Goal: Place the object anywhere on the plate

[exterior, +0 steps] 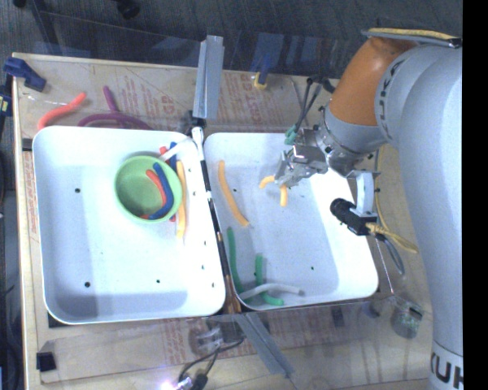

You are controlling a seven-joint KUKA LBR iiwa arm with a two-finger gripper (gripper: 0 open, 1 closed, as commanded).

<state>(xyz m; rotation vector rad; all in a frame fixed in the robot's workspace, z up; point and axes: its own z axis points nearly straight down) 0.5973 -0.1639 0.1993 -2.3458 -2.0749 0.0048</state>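
The gripper (286, 177) is hanging over the right bin (342, 258), fingers clamped on a small yellow piece (281, 192). The green plate (149, 188) is sitting well to the left, so it should be lifting clear of the bin walls before crossing.

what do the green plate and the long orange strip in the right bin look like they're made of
Round green plate: probably plastic, going by its uniform colour, raised rim and soft sheen. Long orange strip: likely flexible rubber or soft plastic, since it lies thin and gently curved on the white bin floor. Neither is certain from this view.
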